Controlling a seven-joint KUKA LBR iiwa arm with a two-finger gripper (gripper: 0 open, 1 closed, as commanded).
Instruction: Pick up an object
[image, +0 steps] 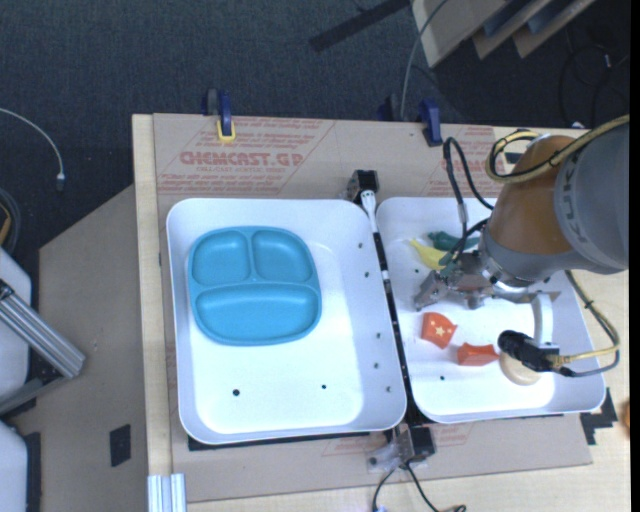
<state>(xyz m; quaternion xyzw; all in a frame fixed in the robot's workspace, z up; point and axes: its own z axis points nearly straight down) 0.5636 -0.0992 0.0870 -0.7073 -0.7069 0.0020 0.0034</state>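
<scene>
- The left bin (180, 300) is holding one blue divided plate (256, 285), lying flat in its far-left part; the near half of that bin's floor is showing bare white
- The right bin (480, 405) is carrying the loose pieces: a yellow piece (428, 253) and a green piece (441, 240) are lying together near the far wall, a red block (437, 328) with a pale mark is sitting mid-bin, an orange piece (476, 353) is lying just beside it to the near-right, and a cream round piece (516, 374) is lying further right
- The arm (560, 210) is reaching in over the right bin's right rim, covering much of that side
- The hand (440, 288) is sitting low over mid-bin, between the yellow piece and the red block, just beside both; contact cannot be told, nor how far it is open
- The bins' inner rims are running just left of the hand; bare floor is lying along the right bin's near wall; the tabletop (300, 150) is showing as a brown printed sheet around both bins
</scene>
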